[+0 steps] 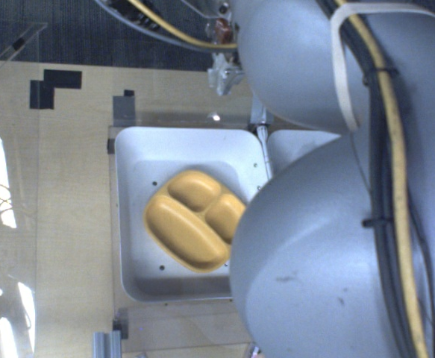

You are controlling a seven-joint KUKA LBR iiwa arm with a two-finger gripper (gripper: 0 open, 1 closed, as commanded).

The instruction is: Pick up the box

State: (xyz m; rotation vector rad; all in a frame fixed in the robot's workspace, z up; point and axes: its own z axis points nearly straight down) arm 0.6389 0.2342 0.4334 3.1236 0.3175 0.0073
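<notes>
Yellow lumpy object [195,221] sits mid white bin [131,200], w/ arm [336,200] covering bin's right edge; jaws' state unclear.

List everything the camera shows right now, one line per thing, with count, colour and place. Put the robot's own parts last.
yellow rounded object: one, yellow, three bulging lobes, lying in the left bin, right of its middle.
left bin: one, white, shallow, centre of the view.
right bin: one, white, beside the left bin, mostly covered by the arm.
bench: one, pale wood, with black marks near its upper left.
floor: dark, along the top.
arm: one, grey, large in the right half, reaching over the bins.
cables: yellow and black, running along the arm and across the top.
</notes>
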